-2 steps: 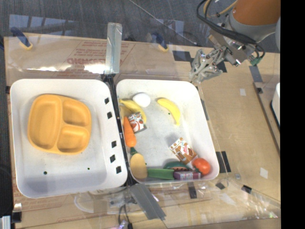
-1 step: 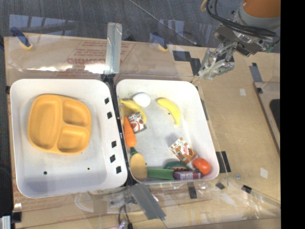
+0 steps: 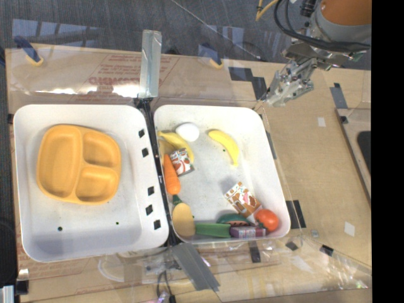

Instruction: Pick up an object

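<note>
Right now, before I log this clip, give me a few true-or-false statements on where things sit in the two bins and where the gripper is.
1. The yellow divided tray lies in the left bin. True.
2. The gripper is down among the items in the right bin. False: it is above the bench just beyond that bin's far right corner.
3. The white egg lies near the far edge of the right bin. True.
4. The tomato sits in the left bin. False: it is in the right bin's near right corner.
5. The carrot lies along the right bin's left wall. True.
</note>
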### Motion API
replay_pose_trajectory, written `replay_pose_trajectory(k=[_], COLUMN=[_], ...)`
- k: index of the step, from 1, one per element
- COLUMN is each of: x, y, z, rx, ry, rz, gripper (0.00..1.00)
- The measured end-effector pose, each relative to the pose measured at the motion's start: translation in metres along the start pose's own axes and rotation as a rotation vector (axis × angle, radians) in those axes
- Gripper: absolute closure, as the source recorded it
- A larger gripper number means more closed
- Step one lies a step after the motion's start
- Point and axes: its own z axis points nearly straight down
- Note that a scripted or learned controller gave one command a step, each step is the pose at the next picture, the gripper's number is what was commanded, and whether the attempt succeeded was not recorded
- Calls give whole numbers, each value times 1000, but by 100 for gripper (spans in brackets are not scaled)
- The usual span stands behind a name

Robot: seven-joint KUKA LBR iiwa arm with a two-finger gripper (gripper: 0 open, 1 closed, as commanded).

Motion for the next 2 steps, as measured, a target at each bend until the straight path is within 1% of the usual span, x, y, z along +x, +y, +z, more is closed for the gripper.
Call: replay_pose_trajectory(k=[1,2], x=[-1,-7], y=[-1,2], z=[11,14], rx=[-5,-2], ry=[-1,-2], rz=[-387,-955], gripper=[100,100])
